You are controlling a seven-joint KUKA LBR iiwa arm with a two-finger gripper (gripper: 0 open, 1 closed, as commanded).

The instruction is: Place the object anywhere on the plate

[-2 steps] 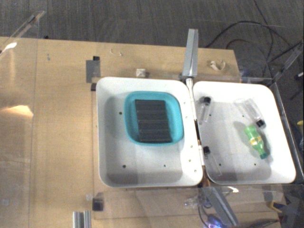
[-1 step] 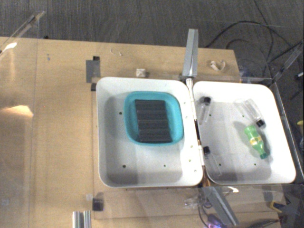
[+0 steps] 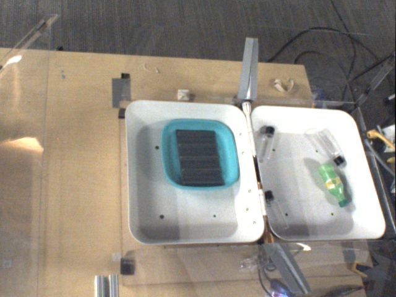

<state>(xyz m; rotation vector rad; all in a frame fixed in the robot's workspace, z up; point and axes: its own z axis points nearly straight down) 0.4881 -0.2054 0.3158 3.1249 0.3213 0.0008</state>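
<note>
Two bins (image 3: 142,224) hold everything: beside the teal plate (image 3: 231,159), a green bottle (image 3: 335,185) waits for picking; gripper state unknown.

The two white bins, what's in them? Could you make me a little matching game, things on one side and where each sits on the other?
Things:
1. teal plate
2. dark ridged block
3. green bottle
4. clear tubes with black caps

Places:
A. right part of the right bin
B. lying on the plate
C. in the left bin
D. left side of the right bin

Pairs: 1-C, 2-B, 3-A, 4-D
</note>
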